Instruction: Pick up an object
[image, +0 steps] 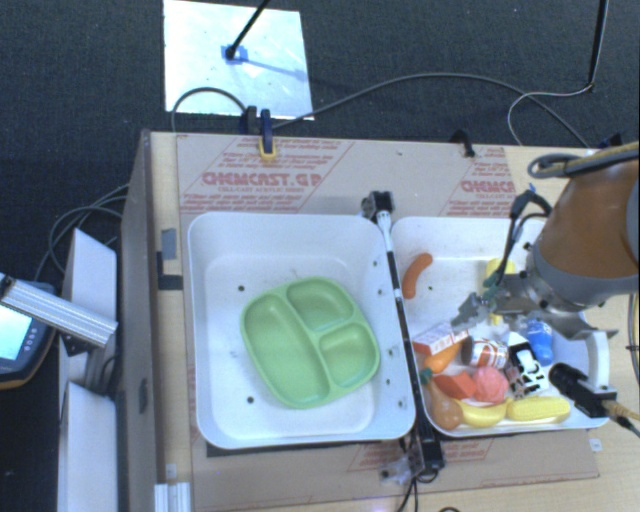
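We see two white bins on the bench. The left bin (215, 290) holds a green tray (310, 340) w/ three compartments, lying flat near the bin's middle. We use the divider (397, 300) btw the bins as our landmark.

Just right of the divider, in the right bin (450, 245), an orange sausage-shaped toy (416, 274) lies tilted toward the far end, apart from the rest. Nearer the camera, still right of the divider, sits a clutter: an orange wedge (440, 352), a red-and-white can (484, 353) on its side, a pink lump (487, 384), a red piece (459, 385), a yellow banana-like shape (538, 408) along the near wall, a black-and-white item (526, 372), and something blue (538, 340). These touch or overlap one another; exact contacts are hard to sort out.

The arm (590, 240) comes in from the right, orange band visible, wrist over the right bin well right of the divider. The gripper (487, 303) sits low above the clutter, just beyond the can and beside a bit of yellow (497, 268) at the far side. Its tips blur into the objects, so we can't tell how wide it stands or whether anything is in it.
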